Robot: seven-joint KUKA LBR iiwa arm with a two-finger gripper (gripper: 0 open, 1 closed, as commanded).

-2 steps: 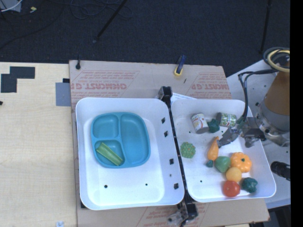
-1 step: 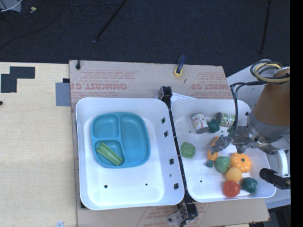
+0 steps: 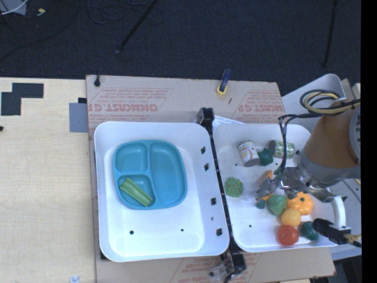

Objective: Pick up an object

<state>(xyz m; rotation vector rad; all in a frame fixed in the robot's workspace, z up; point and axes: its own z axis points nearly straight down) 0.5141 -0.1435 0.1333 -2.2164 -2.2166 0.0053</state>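
Two jaws (image 3: 266, 188) beside green ball (image 3: 275, 204) — grip unclear

— What do you have in the right bin (image 3: 250, 240)?

— Your toy food: a green broccoli-like piece (image 3: 234, 187) left of centre, a small white can (image 3: 247, 152) lying tilted farther back, and near the right side a green ball (image 3: 276, 204), a yellow one (image 3: 290, 217) and a red tomato (image 3: 287, 235), clustered touching.
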